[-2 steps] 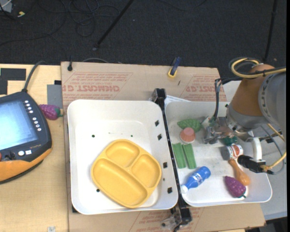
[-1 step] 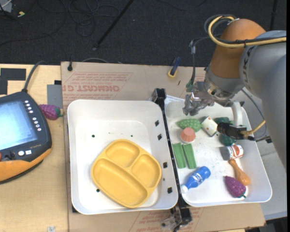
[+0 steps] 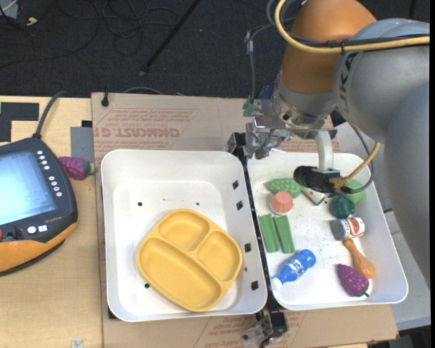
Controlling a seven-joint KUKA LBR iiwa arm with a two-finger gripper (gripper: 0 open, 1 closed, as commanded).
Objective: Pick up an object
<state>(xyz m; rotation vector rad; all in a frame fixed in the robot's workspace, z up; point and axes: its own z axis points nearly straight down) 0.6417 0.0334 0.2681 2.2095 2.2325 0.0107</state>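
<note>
- Gripper (image 3: 264, 142) hangs over the far edge of the right bin (image 3: 391, 285); finger state cannot be told
- Nothing seen lifted: blue bottle (image 3: 295, 265), purple toy (image 3: 351, 279) and green blocks (image 3: 276, 233) lie in that bin
- Judged: pick not yet done

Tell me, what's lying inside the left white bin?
The left bin holds one thing, a yellow divided plate with three compartments, lying flat toward its front right. Whatever is under the plate is covered, so I cannot tell.
</note>
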